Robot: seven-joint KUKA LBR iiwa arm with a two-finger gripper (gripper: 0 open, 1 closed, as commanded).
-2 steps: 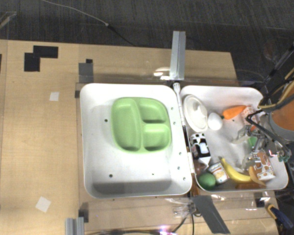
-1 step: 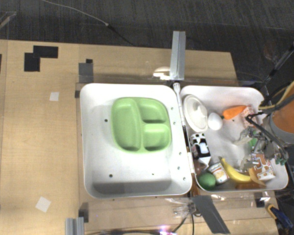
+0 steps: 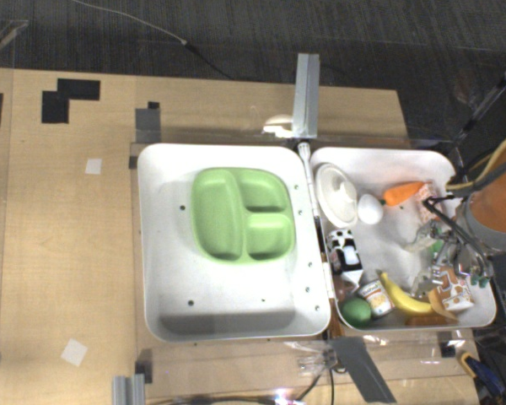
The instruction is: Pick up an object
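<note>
Pale wooden counter (image 3: 59,251) carries two shallow white plastic bins. At nine o'clock, the left bin (image 3: 164,226) holds a green divided plastic tray (image 3: 240,213). At three o'clock, the right bin (image 3: 388,160) holds clutter: a curved yellow banana (image 3: 402,297), light, smooth and slightly soft, best pinched mid-body. The gripper (image 3: 443,256) hovers beside it; whether released or clenched, I cannot tell.

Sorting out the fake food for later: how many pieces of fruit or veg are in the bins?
3, all in the right bin: an orange carrot near the far wall, a yellow banana near the front, and a green round fruit in the front-left corner. Clutter may hide others.
</note>
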